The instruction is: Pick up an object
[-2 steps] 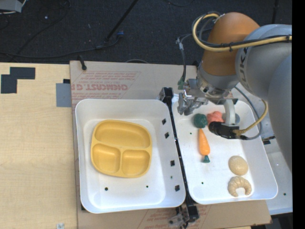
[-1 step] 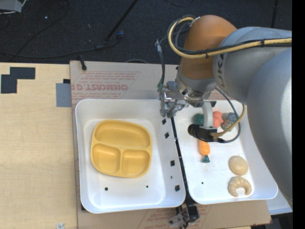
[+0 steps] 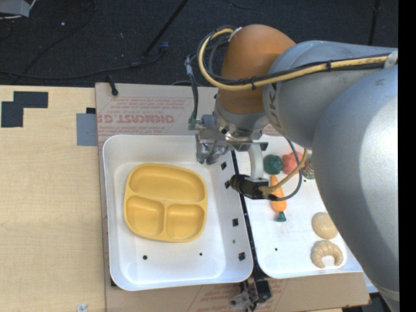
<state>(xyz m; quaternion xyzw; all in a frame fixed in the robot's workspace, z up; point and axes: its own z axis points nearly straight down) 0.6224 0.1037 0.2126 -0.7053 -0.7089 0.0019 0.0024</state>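
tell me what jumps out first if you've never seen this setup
The big grey arm with its orange band comes in from the right, over the seam between the two bins. Next, the yellow divided tray alone in the left bin. The right bin holds small toy foods, including a croissant.

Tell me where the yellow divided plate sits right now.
The yellow divided plate lies flat in the left white bin, toward the left of the camera view, down and left of the gripper.

red print runs along the cardboard sheet on the far side of the left bin, seen upside down. it appears to read "chemcrzt", though the letters are blurred.
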